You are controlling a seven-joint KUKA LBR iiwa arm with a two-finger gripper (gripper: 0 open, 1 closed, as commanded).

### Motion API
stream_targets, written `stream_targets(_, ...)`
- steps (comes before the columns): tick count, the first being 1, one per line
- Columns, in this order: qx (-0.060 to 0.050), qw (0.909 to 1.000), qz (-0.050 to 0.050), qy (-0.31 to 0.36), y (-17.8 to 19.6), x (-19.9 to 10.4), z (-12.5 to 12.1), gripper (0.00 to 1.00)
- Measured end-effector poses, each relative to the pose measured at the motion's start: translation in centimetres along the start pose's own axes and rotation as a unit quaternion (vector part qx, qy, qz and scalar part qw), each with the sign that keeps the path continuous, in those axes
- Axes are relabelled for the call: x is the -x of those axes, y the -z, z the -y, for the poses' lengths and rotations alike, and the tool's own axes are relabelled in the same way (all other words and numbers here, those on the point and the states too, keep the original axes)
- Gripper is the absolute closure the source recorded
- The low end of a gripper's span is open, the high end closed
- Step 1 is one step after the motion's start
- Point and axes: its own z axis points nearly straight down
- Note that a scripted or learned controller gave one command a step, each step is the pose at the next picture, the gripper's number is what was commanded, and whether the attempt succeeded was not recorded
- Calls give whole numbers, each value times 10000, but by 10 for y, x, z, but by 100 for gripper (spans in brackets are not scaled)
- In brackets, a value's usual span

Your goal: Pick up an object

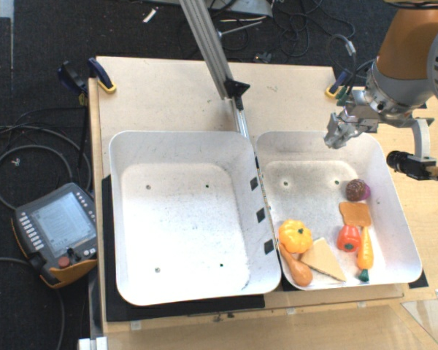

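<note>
a: where's the grey two-finger tool (339, 135) right now?

b: upper right of the frame, hanging over the back rim of the right-hand shallow white plastic bin (306, 181). whether it is apart or together, i cannot tell from this slant.

a: and the things to pick?

b: all bunched in the lower right of that bin: a dark purple round fruit (357, 190), a flat tan slab like toast (355, 213), a red-orange toy pepper (348, 238), a slim orange carrot (365, 250), a pale wedge like cheese (324, 259), a yellow pumpkin-shaped toy (296, 235) and an orange sausage shape (298, 270).

a: risks?

b: they touch or overlap, so a descent could land on two pieces and wedge, or nudge one aside. the round fruit would likely roll; the flat slab gives little to pinch. the left white bin (179, 217) offers nothing to grab.
</note>
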Motion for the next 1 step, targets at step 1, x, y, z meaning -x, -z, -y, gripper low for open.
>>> stream_targets(1, -4, 10000, -3, 5, 5, -58, 5, 100)
